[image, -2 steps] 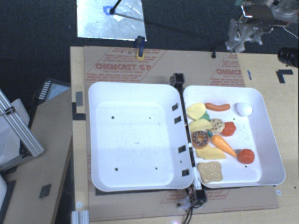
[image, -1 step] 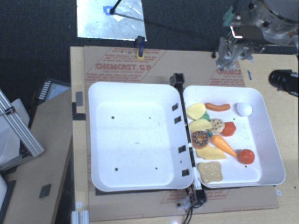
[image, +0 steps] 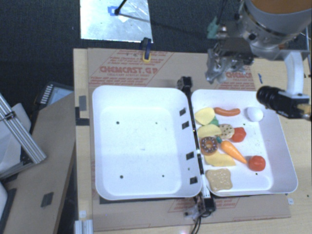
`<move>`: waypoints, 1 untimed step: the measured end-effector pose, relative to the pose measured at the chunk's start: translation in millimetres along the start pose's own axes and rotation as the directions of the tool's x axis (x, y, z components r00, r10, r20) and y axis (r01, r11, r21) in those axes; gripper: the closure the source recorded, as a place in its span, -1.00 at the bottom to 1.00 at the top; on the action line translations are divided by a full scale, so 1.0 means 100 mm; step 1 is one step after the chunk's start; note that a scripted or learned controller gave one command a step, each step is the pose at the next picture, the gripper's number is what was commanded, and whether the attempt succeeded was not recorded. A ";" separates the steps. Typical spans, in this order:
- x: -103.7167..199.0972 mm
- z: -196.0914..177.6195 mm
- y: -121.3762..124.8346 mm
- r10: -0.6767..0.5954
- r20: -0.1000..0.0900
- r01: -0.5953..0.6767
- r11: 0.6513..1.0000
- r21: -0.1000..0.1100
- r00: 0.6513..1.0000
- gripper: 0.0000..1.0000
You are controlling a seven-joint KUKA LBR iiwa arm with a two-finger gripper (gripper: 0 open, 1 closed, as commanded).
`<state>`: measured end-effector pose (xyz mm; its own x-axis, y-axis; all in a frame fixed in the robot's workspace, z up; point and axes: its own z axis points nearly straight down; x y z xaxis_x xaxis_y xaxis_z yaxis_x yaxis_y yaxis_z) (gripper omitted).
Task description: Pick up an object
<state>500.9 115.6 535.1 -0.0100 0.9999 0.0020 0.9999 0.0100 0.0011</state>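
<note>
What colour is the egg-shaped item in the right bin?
White, seen in the camera view: the egg.

Wooden bench [image: 58, 145], printed cardboard sheet [image: 126, 67] on it; two white bins, left bin [image: 141, 140], right bin [image: 278, 150], side by side on top

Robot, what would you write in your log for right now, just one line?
arm: above right bin's far edge | gripper: holds nothing seen | right bin: toy food incl. carrot, tomato, donut | pick: not yet done
</note>
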 end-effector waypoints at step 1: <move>0.37 0.00 -0.15 0.003 0.001 -0.003 1.000 0.000 1.000 1.00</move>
<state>485.9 152.0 535.0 -0.0071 1.0000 0.0015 1.0000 0.0071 0.0012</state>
